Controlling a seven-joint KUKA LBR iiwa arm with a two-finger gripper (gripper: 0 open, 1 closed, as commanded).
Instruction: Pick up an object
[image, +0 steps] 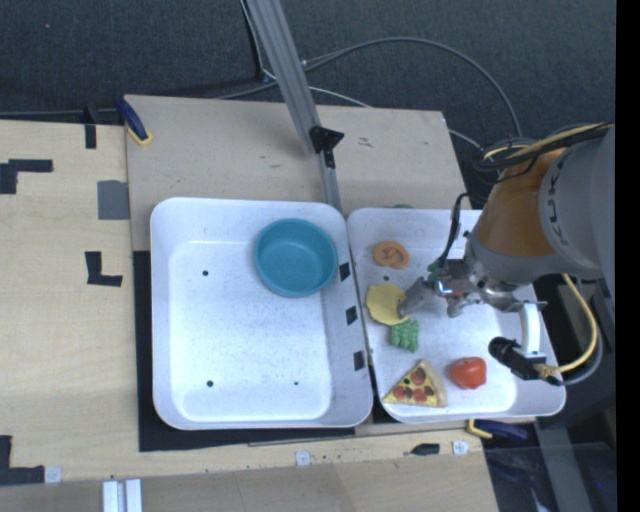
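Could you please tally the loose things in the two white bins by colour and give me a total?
Blue: 1, the bowl in the left bin
Orange: 1, the pretzel
Yellow: 1, the yellow piece
Green: 1, the green piece
Red: 1, the tomato
Mixed colours: 1, the pizza slice
Total: 6, with five in the right bin

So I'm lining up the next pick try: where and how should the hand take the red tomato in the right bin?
Probably straight down from above, closing across the middle of the tomato. It is small and round, so the sides offer the same hold. It sits apart from the pizza slice, with bare floor of the right bin around it, so the fingers have room on either side.
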